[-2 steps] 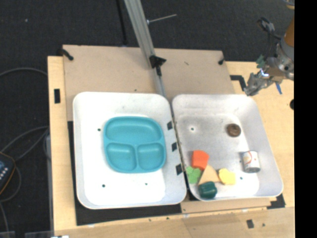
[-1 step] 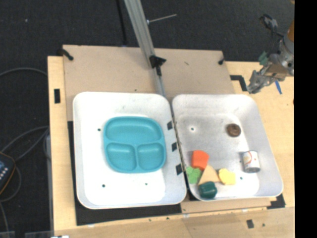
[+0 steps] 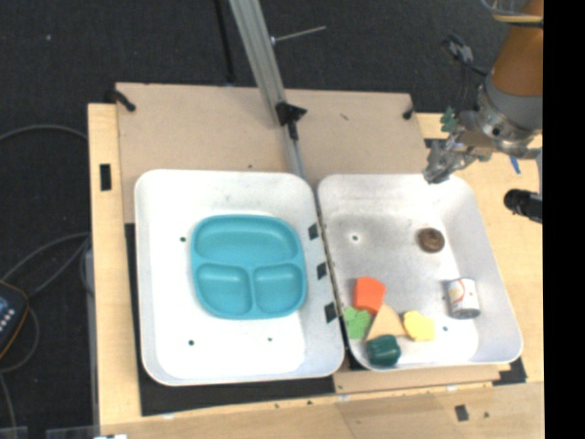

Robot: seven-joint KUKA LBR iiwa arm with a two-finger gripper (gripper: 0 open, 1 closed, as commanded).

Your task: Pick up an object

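Small objects [image 3: 388, 323] lie clustered in the right bin's [image 3: 384, 208] near corner (can apart).

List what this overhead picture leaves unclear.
- Gripper: too small and blurred in the camera view to tell the jaws' state.
- Green block: partly hidden behind the orange block.
- Small brown object: too small to identify.
- Can: label unreadable.

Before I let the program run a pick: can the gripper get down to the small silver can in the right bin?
Probably yes. The gripper hangs over the right bin's far corner, and the silver can lies alone near the right wall, apart from the yellow block. That wall might crowd the approach.
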